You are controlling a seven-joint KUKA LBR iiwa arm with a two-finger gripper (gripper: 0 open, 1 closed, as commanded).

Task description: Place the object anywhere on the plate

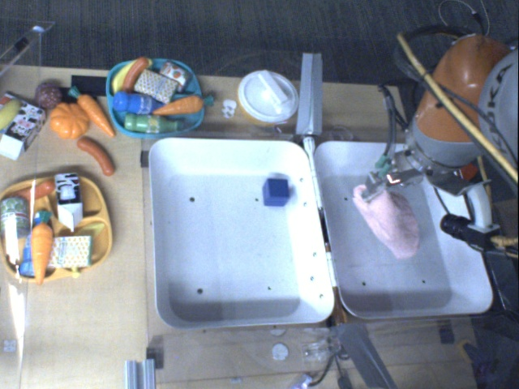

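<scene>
A small blue cube [276, 190] lies in the left bin [203, 290], near its back right part. A pink oval plate [391, 219] lies in the right bin [454, 294], towards the middle. My gripper [386, 178] hangs over the plate's back left end, very close to it or touching it. The grey arm with its orange band [464, 63] comes in from the back right. Nothing shows in the gripper, and the cube sits far to its left, across the wall between the bins.
Behind the bins stand a round white lid [268, 96] and a blue bowl [156, 100] of toy food. On the bench at left are a yellow tray [55, 227] of toy food, a toy pumpkin [68, 121] and a sausage [96, 156].
</scene>
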